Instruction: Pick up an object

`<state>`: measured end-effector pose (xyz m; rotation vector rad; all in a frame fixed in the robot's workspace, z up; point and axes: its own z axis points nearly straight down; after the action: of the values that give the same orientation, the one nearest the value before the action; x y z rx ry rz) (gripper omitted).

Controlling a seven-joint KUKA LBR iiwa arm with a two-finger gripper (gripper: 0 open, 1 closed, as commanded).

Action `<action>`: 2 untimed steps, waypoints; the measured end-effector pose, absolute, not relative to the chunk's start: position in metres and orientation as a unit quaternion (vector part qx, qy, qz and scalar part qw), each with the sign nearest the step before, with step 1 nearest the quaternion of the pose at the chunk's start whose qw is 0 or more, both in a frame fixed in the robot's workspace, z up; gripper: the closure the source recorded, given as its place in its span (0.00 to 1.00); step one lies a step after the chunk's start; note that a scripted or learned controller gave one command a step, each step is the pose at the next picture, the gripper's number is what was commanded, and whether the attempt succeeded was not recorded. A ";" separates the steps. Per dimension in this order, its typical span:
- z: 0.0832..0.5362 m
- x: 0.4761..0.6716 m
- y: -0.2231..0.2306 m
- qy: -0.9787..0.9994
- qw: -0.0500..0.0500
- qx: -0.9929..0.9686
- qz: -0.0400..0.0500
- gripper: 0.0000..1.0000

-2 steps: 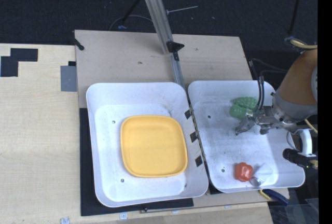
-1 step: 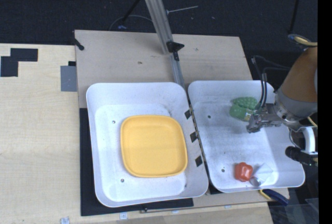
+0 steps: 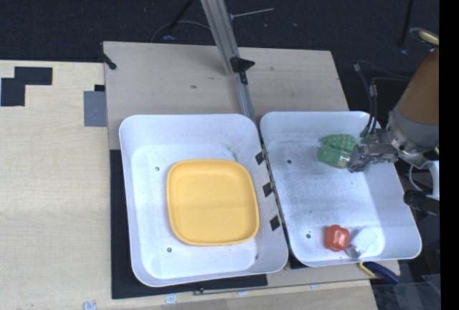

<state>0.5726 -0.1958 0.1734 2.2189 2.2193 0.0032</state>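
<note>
Lying near the right bin's (image 3: 308, 122) far edge, the green bumpy toy (image 3: 334, 149) touches the gripper (image 3: 356, 160); whether it is grasped I cannot tell. Judging this the grasp step, next comes confirming grip, then lifting.

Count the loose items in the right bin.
3. A green toy lies near the far right side, at the gripper. A red item sits in the near right corner, with a small clear one beside it. More could be hidden under the arm.
</note>
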 end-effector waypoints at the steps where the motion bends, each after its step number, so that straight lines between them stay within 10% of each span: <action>1: 0.236 0.575 -0.194 0.707 0.002 0.707 0.001 1.00; 2: 0.285 0.575 -0.194 0.707 0.002 0.707 0.001 1.00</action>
<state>0.5751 -0.1944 0.2847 2.2198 2.2184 0.0031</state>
